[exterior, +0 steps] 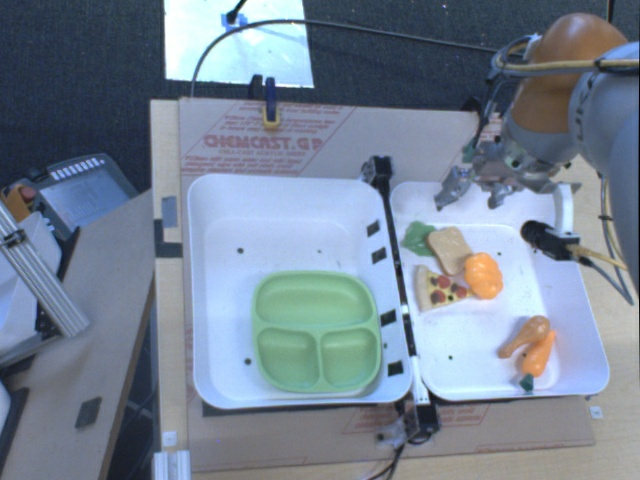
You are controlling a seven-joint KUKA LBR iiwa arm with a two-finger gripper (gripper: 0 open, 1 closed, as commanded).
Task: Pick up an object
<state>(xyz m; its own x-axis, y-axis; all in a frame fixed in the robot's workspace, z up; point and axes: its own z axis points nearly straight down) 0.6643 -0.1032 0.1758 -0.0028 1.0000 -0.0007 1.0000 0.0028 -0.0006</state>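
The tool (473, 190), its two fingers spread apart with nothing between them, hangs over the rear edge of the bin on the view's right (575, 318). The grey arm (560, 78) with its orange band enters from the upper right of the view.

Six food toys lie in this bin, all apart from the tool. Closest, just forward of it, a green lettuce leaf (417, 236) touches a bread slice (450, 250). An orange (483, 275) sits against the front end of the bread, and a pizza slice (438, 289) lies just beside the orange, near the wall shared by the two bins. Well apart from this cluster, toward the front corner nearest the arm's side, a brown drumstick (524, 336) and a carrot (538, 354) lie side by side, touching.

The bin on the view's left (230, 228) holds a green divided plate (317, 330) in its front half. Both bins rest on a cardboard sheet (300, 138) covering the tabletop (160, 148)
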